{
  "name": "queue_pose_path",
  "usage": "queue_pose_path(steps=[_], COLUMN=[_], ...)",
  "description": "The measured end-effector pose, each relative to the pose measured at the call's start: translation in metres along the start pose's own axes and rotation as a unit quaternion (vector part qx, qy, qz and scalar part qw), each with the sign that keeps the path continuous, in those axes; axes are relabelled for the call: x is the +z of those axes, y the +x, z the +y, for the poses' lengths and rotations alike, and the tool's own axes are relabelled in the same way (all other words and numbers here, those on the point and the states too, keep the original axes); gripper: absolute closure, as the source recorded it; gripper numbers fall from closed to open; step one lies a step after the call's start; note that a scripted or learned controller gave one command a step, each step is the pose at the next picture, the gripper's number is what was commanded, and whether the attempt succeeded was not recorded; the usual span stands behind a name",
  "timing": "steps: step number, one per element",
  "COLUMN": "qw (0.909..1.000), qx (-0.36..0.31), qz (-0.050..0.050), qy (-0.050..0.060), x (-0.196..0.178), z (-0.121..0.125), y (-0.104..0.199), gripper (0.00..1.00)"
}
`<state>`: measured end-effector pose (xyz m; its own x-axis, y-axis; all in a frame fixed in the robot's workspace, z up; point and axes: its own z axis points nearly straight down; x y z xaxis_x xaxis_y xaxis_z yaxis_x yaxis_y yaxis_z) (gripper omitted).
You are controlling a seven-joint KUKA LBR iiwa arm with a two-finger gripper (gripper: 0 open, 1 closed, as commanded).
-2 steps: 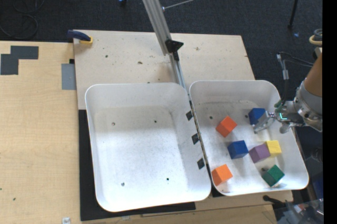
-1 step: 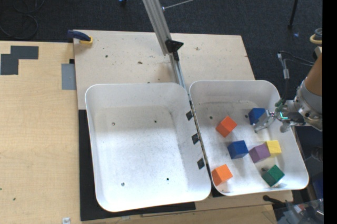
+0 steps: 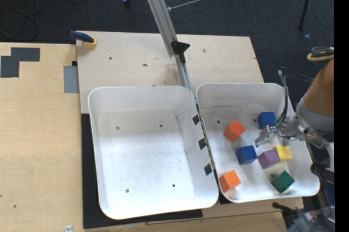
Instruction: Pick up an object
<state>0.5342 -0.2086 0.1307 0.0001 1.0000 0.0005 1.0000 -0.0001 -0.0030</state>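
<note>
1. The gripper (image 3: 271,134) hangs low in the right bin (image 3: 240,92), near its right edge; I cannot tell its state.
2. Around it lie 7 cubes: 2 blue (image 3: 266,119), 2 orange (image 3: 235,130), purple (image 3: 268,158), yellow (image 3: 283,152), green (image 3: 283,181).

Lighting's pretty even and soft, coming from overhead, so nothing casts a hard shadow. The two white bins (image 3: 143,149) are the brightest thing going and look a bit washed out on the floor of the left one, though the speckles still show. The dark carpet (image 3: 245,2) up top swallows detail, cables barely readable. The blocks (image 3: 260,156) throw small, faint shadows. Overall a touch soft and low-res, edges slightly fuzzy, and the arm (image 3: 319,108) at the right looks blurry.
</note>
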Motion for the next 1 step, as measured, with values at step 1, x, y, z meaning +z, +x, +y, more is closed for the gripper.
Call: queue_pose_path(steps=[1], qw=[1.0], qx=[0.0], qz=[0.0], qy=[-0.001], x=[0.0132], z=[-0.0002], y=[-0.0002], gripper=[0.0])
